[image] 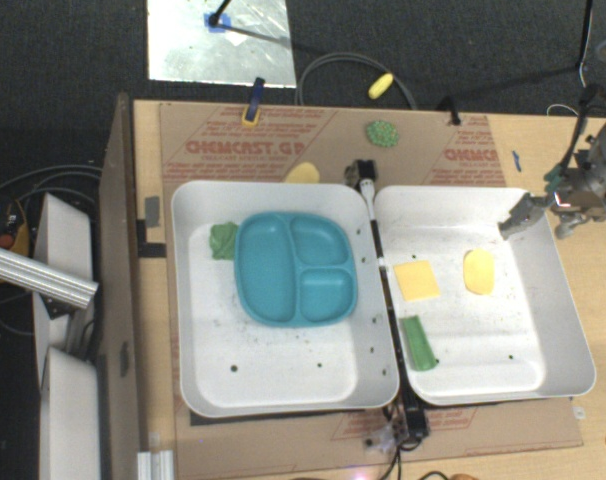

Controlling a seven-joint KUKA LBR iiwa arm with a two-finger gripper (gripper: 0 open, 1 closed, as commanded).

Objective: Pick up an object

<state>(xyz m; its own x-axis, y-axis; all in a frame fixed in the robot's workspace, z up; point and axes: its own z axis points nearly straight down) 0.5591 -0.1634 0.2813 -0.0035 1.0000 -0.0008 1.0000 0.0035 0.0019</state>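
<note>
Smooth green stick (418, 342), white bin (558, 368)

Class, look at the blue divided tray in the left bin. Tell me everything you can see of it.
The blue divided tray looks like smooth plastic, rounded-square, turquoise. Raised ridges split it into three compartments: one long one on its left, two smaller ones on its right. All three look bare. It lies flat, right way up, slightly rotated, in the upper middle of the left bin. A small green piece sits against its upper-left edge, possibly tucked under it. Nothing else touches it.
</note>
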